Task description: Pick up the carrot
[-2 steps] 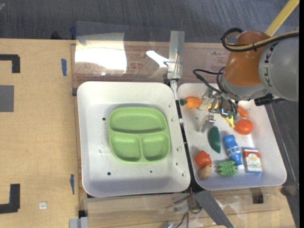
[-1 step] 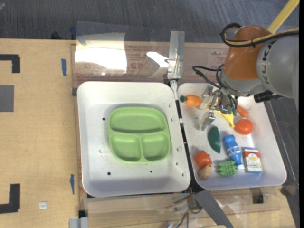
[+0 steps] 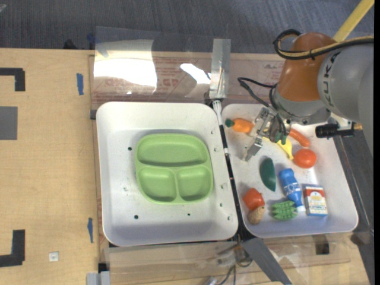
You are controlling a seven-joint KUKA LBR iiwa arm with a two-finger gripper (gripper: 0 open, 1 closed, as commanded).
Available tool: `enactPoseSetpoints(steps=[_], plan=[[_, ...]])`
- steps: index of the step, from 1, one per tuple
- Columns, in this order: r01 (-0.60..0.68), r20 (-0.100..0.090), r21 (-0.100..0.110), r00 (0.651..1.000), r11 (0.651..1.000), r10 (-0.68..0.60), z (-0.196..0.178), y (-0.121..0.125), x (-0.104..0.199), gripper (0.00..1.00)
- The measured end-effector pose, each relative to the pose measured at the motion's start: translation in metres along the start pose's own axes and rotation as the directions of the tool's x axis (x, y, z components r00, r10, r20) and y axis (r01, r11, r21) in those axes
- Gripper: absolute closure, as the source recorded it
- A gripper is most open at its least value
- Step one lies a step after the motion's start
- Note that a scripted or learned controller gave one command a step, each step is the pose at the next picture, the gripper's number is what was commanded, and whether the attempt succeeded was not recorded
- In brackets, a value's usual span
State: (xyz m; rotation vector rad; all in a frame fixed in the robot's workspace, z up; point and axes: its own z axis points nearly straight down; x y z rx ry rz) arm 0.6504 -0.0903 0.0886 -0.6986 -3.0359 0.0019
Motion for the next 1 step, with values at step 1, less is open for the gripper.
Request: enactPoseSetpoints(steps=[1], plan=[[-0.509,-0.004,-0.011,0.861,0.861,0.509,-0.0001,0.0051,0.0044,0.00]])
